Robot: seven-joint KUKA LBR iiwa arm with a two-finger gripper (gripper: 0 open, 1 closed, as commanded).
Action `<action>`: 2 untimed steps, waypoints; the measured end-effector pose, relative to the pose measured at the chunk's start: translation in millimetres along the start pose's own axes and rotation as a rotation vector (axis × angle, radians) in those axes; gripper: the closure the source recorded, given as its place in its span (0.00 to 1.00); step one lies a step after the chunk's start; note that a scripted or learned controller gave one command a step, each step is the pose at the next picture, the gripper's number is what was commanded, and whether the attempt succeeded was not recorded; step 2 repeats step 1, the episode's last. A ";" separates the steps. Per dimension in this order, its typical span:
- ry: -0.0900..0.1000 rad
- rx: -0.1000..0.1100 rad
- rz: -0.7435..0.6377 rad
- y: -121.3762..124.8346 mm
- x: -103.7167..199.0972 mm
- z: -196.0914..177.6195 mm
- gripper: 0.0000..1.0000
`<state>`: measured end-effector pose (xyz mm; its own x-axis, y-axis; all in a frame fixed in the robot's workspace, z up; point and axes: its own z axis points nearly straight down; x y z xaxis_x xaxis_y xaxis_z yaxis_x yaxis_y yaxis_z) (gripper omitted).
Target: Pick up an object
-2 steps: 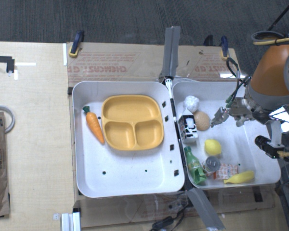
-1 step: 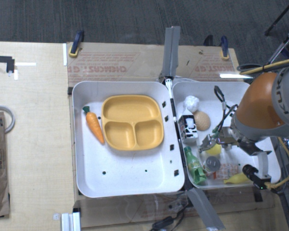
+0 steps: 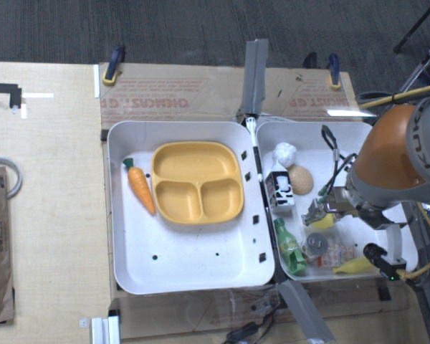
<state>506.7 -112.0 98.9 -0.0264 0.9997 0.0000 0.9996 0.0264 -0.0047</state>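
Orange-banded arm [image 3: 391, 160] over half-hidden right bin [image 3: 304, 131]

In the right bin [image 3: 387, 278] I count a crumpled white ball [image 3: 284, 152] near the far wall, a tan egg-shaped object [image 3: 299, 180] just in front of it, and a black-and-white boxy item [image 3: 279, 190] against the left wall, touching or nearly touching the egg. Nearer me along that wall a green bottle-like piece [image 3: 289, 247] lies on its side, a clear plastic bottle with a grey cap [image 3: 325, 249] lies flat beside it, and a yellow banana-like piece [image 3: 355, 265] rests by the near rim. In the left bin [image 3: 193, 278] I see an orange carrot with a green top [image 3: 139, 188] lying just beside a yellow three-compartment plate [image 3: 198, 181] that sits flat and upright.
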 end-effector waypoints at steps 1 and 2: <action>-0.001 -0.003 0.122 35.7 43.3 -92.2 1.00; -0.001 -0.003 0.122 35.7 43.3 -92.2 1.00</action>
